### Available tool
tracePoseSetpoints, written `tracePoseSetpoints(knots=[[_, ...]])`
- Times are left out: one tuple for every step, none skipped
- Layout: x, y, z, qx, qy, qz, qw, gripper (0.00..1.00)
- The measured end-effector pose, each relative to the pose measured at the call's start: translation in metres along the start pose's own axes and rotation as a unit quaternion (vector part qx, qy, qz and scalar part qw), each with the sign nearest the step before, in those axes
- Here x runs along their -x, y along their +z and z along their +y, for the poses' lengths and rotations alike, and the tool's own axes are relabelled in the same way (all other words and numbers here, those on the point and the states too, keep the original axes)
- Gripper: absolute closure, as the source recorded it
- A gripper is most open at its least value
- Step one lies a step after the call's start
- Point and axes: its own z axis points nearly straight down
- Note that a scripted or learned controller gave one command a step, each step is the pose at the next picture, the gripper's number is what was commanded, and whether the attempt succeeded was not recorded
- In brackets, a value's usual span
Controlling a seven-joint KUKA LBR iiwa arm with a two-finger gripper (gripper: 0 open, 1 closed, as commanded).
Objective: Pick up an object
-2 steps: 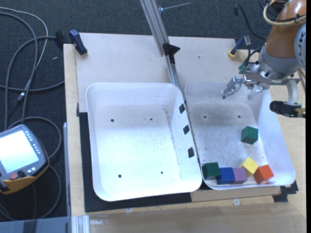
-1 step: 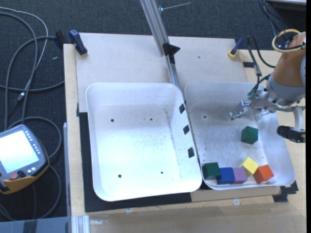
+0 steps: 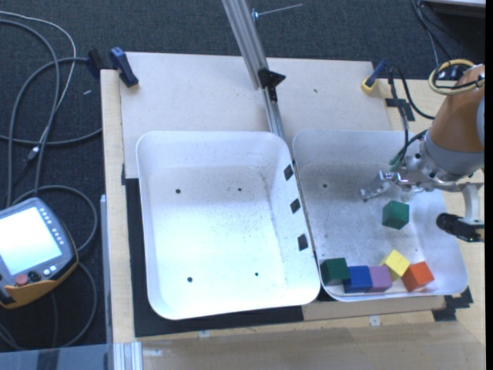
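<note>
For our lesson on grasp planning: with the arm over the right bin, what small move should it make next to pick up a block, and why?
Probably shift the hand slightly toward the green cube and lower over it. That cube sits alone, just beside the hand, while the other blocks crowd the right bin's near edge.

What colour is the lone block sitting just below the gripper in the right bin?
Dark green. The block lies apart from the row of blocks, seen clearly in the overhead camera view.

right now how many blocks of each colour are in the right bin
green block: 2
blue block: 1
purple block: 1
yellow block: 1
orange block: 1
total: 6, all in the right bin
</note>
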Motion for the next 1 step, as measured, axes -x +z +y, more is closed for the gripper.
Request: tracePoseSetpoints(knots=[[-0.0071,-0.0001,-0.0409,0.0,0.0,0.0,1.0,0.0]])
